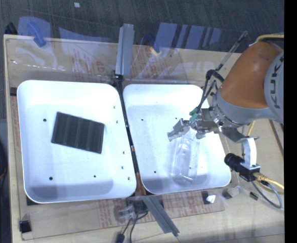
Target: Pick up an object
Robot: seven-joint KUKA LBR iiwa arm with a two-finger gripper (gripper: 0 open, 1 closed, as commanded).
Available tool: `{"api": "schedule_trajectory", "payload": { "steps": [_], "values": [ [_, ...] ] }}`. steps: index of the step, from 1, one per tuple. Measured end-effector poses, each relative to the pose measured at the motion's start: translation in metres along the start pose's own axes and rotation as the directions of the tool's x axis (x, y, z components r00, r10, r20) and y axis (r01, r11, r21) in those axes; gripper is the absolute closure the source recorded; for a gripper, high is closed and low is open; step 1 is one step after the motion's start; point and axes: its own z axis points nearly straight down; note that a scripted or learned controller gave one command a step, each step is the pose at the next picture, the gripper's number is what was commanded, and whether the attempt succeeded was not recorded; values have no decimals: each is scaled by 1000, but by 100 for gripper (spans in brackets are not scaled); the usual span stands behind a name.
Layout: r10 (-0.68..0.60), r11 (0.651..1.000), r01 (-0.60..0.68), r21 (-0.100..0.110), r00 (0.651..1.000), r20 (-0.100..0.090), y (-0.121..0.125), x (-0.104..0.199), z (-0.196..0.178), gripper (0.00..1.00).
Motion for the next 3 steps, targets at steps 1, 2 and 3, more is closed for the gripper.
{"api": "schedule_trajectory", "payload": {
  "steps": [1,2,3],
  "values": [
    [29,1000,-29,-5,1000,1,21,-2,-73,0],
    [436,900,-436,2,900,0,3,22,0,0],
    [391,921,-391,-1,921,1,5,76,38,0]
  ]
}}
